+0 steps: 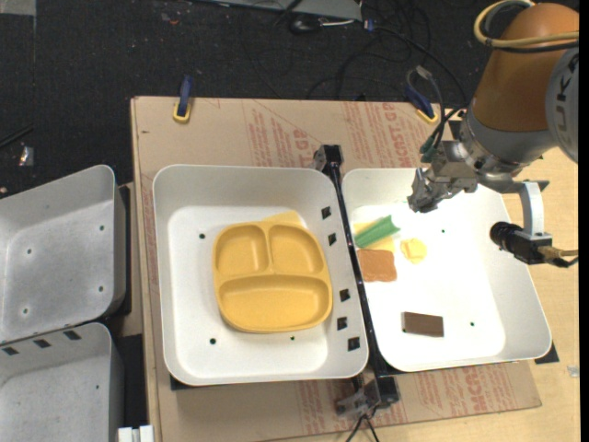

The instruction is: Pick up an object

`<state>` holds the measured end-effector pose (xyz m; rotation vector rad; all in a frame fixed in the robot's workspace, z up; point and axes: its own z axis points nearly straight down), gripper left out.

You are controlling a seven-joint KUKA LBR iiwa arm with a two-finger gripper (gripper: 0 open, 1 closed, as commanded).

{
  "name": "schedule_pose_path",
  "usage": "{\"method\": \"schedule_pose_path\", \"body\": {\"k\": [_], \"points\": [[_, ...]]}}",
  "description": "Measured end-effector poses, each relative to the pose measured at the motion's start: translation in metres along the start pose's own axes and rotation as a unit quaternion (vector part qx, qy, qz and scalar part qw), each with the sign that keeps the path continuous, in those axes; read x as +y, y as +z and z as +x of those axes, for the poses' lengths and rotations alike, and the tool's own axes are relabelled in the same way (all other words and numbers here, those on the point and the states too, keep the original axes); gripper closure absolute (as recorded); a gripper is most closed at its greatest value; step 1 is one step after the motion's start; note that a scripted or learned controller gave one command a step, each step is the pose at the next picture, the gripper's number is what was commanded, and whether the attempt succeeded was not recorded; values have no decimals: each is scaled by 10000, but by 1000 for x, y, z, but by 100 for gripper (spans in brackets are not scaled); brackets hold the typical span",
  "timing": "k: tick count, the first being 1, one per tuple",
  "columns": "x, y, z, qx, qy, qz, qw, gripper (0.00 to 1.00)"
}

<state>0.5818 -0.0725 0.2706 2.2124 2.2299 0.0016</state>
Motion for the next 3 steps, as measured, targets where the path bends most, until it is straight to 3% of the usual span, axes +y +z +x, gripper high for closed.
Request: {"method": "schedule_pose_path", "body": {"k": [3], "points": [[28,38,156,0,2,3,10000,100]]}}
